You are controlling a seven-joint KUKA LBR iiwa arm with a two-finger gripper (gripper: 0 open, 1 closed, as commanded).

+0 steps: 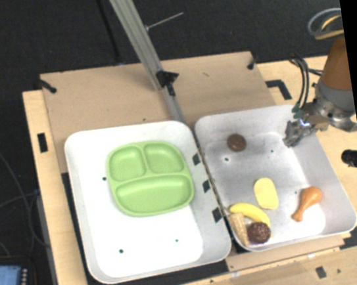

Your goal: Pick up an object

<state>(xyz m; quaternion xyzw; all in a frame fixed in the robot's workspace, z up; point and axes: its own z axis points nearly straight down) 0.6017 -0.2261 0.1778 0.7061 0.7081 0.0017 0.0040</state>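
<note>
Objects for picking lie in the right bin (313,151), below and left of the pincer (295,133), which hangs over that bin's upper right rim; whether it is wide or narrow I cannot tell. Nearest is a brown round piece (235,142) to its left, apart from it. Farther down sit a yellow oval piece (265,193) and an orange drumstick (306,202); a banana (249,213) and a dark round piece (259,232) crowd the lower left corner, touching. Bare floor lies open mid-bin. The left bin (101,249) holds a green divided plate (151,178). A metal pole (140,44) slants above the desk (118,94).
</note>
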